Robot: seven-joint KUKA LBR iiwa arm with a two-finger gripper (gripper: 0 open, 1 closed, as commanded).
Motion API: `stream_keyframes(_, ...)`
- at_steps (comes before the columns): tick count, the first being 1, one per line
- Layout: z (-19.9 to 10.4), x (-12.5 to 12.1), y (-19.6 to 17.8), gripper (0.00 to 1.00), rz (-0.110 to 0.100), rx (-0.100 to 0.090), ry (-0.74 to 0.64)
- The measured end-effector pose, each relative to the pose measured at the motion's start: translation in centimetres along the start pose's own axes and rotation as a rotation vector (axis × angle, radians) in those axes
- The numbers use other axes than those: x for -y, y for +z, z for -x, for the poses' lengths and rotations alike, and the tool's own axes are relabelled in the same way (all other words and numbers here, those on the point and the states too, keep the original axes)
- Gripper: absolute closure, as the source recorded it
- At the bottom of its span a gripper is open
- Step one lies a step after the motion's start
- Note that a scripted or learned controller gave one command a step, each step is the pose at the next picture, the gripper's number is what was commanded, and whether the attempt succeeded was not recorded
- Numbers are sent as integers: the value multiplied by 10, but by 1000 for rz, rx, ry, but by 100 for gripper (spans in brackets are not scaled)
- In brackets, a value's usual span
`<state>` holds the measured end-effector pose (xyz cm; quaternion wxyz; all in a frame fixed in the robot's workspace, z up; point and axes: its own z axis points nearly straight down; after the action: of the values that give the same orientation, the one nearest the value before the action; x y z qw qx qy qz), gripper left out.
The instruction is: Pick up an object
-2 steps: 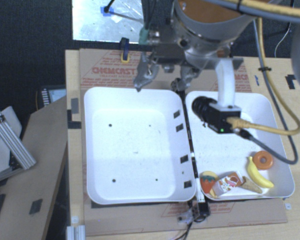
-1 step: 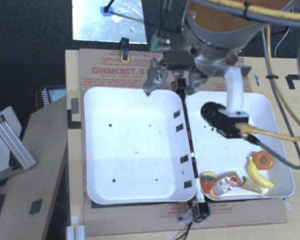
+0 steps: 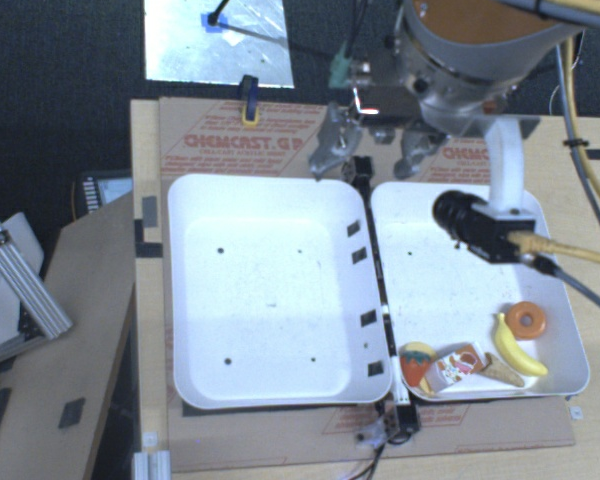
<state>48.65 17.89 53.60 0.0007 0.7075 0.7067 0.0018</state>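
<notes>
- The hand [image 3: 368, 156] hangs high over the far edge of the bins, about above the divider between them, fingers spread apart with nothing between them.
- All the pickable stuff is bunched in the near corner of the right bin [image 3: 420, 268]: a banana [image 3: 518, 350], an orange ring-shaped thing [image 3: 526, 319] that looks like a donut, just behind the banana's top end, a small red and white packet [image 3: 456, 366], a round orange and red piece [image 3: 416, 363] against the near-left wall, and a tan cone-ish bit [image 3: 502, 371] tucked under the banana.
- The left bin [image 3: 270, 288] only shows a few dark specks.
- So the hand is well apart from everything, and the step right now is really just choosing a target and getting over it.
- My pick would be the banana: it's the longest piece and has free space on its far side.
- To do it well, I'd come straight down over its middle, with the fingers across the narrow width and not along the length.
- The packet and the round piece sit tight against the wall and each other, so a finger could land on the rim or shove the neighbour instead of closing cleanly.
- There's a black camera-looking unit [image 3: 475, 226] on a white bracket over the right bin, so watch the clearance there.
</notes>
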Motion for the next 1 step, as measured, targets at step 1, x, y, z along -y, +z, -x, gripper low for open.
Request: stream_keyframes(1, -1, 0, -11, 100, 1, -1, -5)
